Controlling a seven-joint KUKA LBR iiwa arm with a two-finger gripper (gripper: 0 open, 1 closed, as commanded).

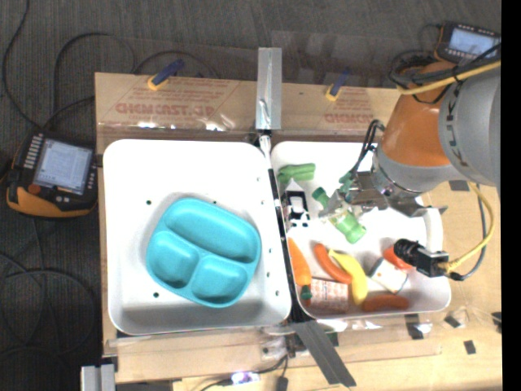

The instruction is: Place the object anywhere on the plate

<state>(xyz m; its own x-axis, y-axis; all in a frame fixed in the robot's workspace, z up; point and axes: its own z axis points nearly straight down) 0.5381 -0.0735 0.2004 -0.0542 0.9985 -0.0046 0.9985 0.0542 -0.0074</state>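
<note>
The pincer [352, 204] hangs low in the right bin [431, 300], over a green toy [352, 229]; I can't tell whether it grips anything. The blue divided plate [203, 251] lies apart in the left bin [130, 161]

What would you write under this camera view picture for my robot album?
Robot gripper hovers by a green toy in the right bin, while the blue plate waits in the left bin.

Look at the cardboard sheet [187, 104] behind the bins: you see red print along it, reading roughly "CHEMCAST", with the rest too blurred to read. More red lettering on its right part [346, 115] is illegible.
</note>
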